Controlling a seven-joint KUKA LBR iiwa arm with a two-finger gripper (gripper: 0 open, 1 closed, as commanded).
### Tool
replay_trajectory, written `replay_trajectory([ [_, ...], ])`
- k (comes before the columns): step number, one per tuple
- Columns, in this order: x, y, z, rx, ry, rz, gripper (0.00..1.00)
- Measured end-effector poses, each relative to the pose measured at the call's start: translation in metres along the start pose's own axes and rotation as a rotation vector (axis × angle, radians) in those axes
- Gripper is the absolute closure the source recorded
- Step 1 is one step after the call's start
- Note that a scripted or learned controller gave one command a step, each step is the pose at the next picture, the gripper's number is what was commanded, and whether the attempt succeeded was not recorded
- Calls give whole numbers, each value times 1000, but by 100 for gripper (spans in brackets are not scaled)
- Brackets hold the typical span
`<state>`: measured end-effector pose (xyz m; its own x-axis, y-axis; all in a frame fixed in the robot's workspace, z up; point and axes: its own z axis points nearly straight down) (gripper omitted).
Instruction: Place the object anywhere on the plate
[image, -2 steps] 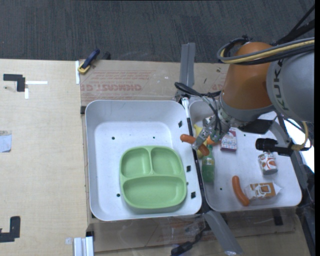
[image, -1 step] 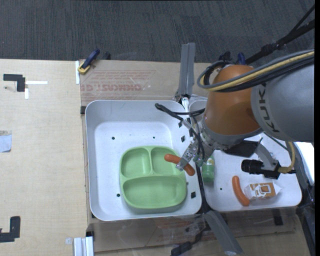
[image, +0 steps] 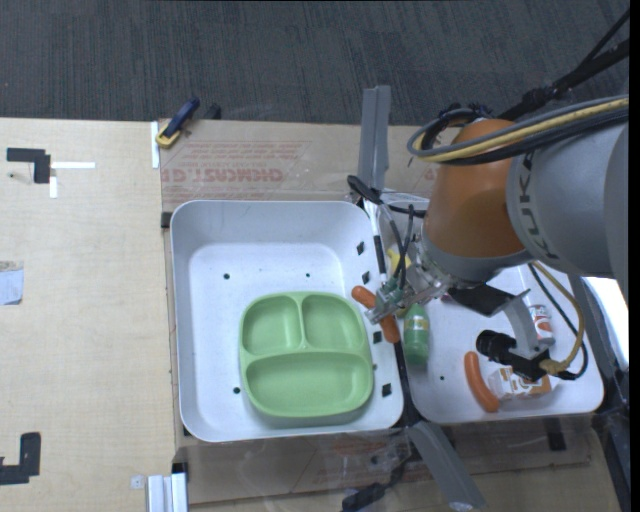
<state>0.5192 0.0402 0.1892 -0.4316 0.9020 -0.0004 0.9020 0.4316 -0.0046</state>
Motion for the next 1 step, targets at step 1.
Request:
replay_trajectory([
  [1,0,0,0,0,0,0,0],
])
